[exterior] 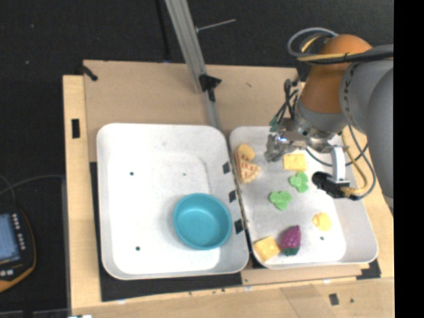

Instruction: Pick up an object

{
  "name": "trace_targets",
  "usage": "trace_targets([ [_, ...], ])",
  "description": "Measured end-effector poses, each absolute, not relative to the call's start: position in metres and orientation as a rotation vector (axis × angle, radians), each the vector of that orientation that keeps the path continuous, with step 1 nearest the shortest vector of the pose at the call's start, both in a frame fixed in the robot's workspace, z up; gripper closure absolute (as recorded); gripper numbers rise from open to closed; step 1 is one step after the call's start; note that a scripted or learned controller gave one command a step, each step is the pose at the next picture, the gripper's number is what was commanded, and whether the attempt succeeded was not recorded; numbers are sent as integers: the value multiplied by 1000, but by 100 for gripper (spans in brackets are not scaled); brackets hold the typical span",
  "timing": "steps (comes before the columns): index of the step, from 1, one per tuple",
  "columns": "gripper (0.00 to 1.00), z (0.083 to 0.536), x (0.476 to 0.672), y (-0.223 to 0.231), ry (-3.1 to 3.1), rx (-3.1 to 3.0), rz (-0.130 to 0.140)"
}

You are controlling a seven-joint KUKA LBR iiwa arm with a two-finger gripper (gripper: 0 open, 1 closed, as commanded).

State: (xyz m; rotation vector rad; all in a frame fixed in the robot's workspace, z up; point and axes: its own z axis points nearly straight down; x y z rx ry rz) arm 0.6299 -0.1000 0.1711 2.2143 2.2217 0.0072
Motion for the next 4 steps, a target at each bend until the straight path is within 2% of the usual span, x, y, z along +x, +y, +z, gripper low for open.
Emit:
trace_targets([
  [1,100,221,637,-93,2223,2216,3],
  [2,100,244,638,-94,2226,2214,4],
  [3,100,247,631,-50,2229,2215,3],
  [4,100,240,635,7,2225,2219,0],
])
